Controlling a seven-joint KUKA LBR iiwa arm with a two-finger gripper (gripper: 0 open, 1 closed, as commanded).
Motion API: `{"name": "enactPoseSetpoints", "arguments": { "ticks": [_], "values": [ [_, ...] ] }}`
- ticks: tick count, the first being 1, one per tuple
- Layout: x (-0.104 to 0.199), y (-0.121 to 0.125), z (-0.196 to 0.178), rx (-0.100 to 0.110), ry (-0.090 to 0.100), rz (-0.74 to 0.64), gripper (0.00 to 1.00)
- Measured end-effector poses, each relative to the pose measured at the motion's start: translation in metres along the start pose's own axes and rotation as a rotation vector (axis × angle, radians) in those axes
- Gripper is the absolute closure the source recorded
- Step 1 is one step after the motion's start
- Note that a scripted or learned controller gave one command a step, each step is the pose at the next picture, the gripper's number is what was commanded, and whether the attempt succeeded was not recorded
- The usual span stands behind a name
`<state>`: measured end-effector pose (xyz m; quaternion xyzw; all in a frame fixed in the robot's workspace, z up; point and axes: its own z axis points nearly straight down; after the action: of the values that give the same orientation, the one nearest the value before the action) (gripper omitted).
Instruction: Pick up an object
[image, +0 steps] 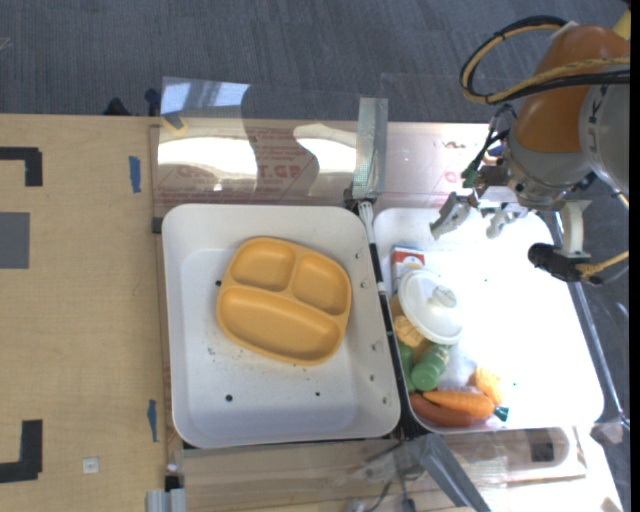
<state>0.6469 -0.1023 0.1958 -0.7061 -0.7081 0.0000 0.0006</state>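
The pincer (476, 216) hangs over the upper part of the right bin (560, 330), its two pale fingers (447, 216) spread apart with nothing between them, so it is released. Behind it the arm (570, 95), grey with a broad orange band and a looped yellow-and-black cable, reaches in from the right. The fingers are apart from every object; the nearest things lie below and to the left of them, crowded along the right bin's left wall. Closest is a small red-and-white packet (407, 261), and touching its lower edge is a round white lid with a knob (432, 307), tilted a little. Under the lid a yellow piece (406, 331) peeks out, then a green toy (428, 368), and at the right bin's lower left corner an orange carrot (458, 404) lies on its side, with a small orange item (488, 383) just above its right end and a bit of teal at its tip. The rest of the right bin's floor is bright white and washed out by glare. Just left of the right bin, touching it along a dark seam, sits the left bin (190, 330), holding a yellow divided plate (285, 299) with three compartments, set at a slight slant. Both bins rest on a tan surface (75, 300) marked with black shapes and blue tape.
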Motion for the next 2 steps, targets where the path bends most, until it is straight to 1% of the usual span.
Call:
{"name": "enactPoseSetpoints", "arguments": {
  "ticks": [1,2],
  "values": [
    [-0.026,0.017,0.097,0.011,0.000,0.087,0.00],
    [-0.087,0.012,0.109,-0.001,-0.002,-0.250,0.00]
  ]
}}
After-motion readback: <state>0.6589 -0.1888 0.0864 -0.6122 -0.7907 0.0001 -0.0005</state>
